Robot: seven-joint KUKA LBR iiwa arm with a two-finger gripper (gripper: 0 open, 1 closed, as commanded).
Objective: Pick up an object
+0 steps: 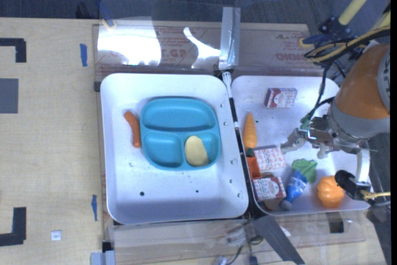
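Note:
My gripper (309, 141) hangs over the middle of the right bin (298, 85), just above a green toy (304, 167); nothing shows in its grasp. Around it lie a small red-and-white carton (280, 97) at the back, an orange carrot (249, 131) by the left wall, two more red-and-white cartons (269, 159) (268, 187), a blue bottle (296, 187) and an orange fruit (330, 192) at the front right. The grey arm with its orange band (367, 93) covers the bin's right side.
The left bin (118, 152) holds a blue divided tray (177, 118) with a yellow lemon-like piece (196, 150) in its front right compartment, and an orange sausage (133, 128) beside the tray. A ridge (236, 133) separates the bins. Cables (335, 40) hang at back right.

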